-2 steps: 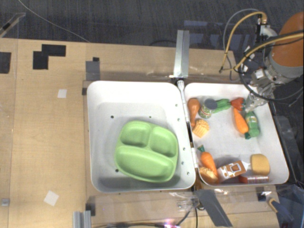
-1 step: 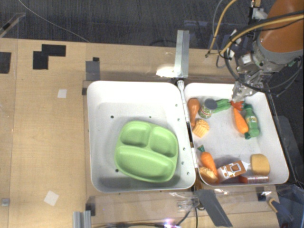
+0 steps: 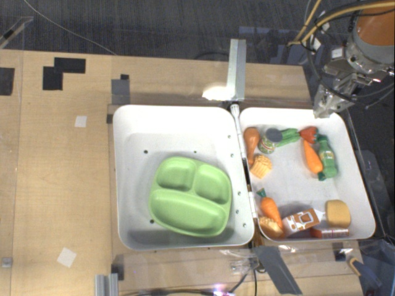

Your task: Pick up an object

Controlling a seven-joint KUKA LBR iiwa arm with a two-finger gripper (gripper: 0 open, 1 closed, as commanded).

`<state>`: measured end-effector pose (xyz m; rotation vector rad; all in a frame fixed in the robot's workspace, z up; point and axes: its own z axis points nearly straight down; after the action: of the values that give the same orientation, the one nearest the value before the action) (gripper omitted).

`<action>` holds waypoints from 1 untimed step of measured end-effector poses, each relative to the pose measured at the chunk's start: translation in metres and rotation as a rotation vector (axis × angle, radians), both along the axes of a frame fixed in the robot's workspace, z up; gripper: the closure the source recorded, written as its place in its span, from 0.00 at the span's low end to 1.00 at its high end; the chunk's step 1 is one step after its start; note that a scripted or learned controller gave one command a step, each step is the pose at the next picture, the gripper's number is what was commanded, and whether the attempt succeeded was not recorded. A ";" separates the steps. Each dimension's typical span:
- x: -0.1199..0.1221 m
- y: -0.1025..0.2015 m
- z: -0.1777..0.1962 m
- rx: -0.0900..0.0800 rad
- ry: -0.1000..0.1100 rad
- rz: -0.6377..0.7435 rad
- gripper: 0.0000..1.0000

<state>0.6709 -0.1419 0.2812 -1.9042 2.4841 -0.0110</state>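
The gripper [image 3: 326, 106] is hanging at the upper right corner of the right bin [image 3: 361, 193]. The toy carrot [image 3: 311, 156] is lying just below; it should be centring over that before dropping.

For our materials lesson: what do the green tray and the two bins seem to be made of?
Green tray: probably moulded plastic, smooth and slightly matte; one even colour, rounded compartments.
Bins: likely thin white plastic, faintly glossy; soft sheen, rounded corners. Painted metal can't be ruled out.
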 end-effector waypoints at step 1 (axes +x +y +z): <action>-0.013 -0.044 -0.063 -0.003 0.008 0.411 1.00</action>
<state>0.6579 -0.1862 0.2178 -2.3764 2.0478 -0.0027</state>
